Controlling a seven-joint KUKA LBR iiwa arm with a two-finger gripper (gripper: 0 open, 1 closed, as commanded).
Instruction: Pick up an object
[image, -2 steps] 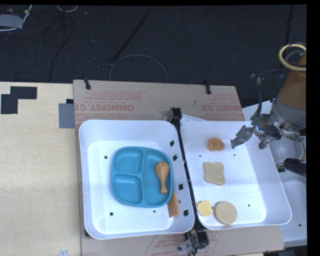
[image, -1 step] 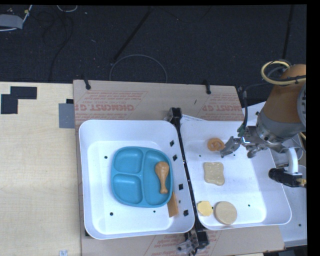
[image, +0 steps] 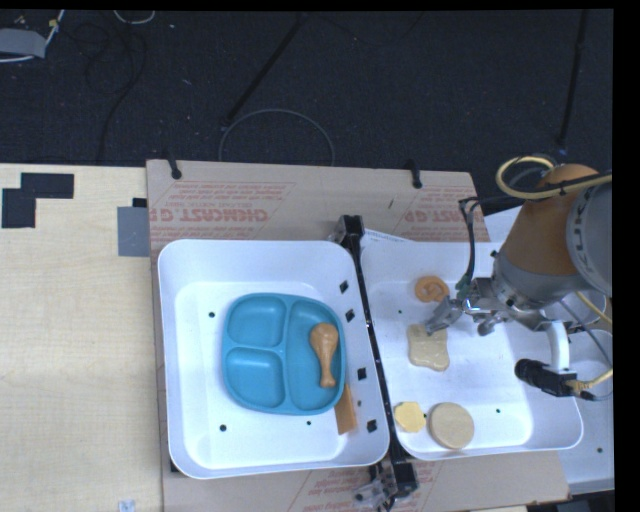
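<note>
My gripper (image: 449, 317) hangs low in the right bin (image: 520, 430), reaching in from the right. Its tip sits just above the top right corner of a pale, toast-like piece (image: 427, 349) lying flat on the bin floor. I see nothing held in it. A small orange-brown curled pastry (image: 432, 290) lies just up and left of the gripper. Near the bin's front edge rest a small yellow round piece (image: 408, 416) and a larger beige disc (image: 451, 425), side by side.
The left bin (image: 190, 300) holds a blue divided plate (image: 262, 350) with a brown drumstick (image: 325, 352) in its right compartment. A brown stick (image: 345, 412) leans by the plate's right edge. A black divider (image: 362, 330) separates the bins. Cables trail by the arm (image: 545, 240).
</note>
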